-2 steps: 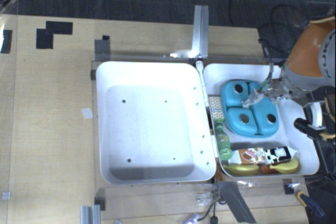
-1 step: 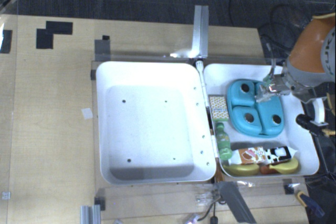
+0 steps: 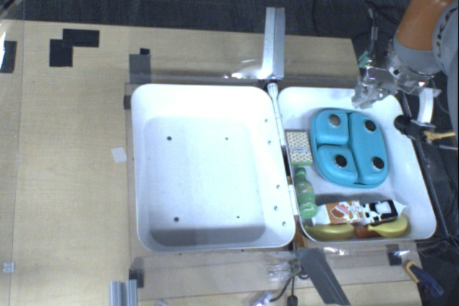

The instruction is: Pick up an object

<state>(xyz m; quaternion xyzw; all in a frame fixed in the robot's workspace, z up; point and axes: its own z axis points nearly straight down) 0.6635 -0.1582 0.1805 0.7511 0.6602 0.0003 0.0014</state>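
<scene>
Tool (image 3: 367, 91) hangs over right bin's (image 3: 430, 190) far corner, its grip state unclear, too small.

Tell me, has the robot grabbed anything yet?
Not yet. Nothing looks picked up: the blue tray, green bottle, banana and small carton all lie in the right bin. The gripper sits over that bin's far edge. Reaching down, gripping and lifting are left.
</scene>
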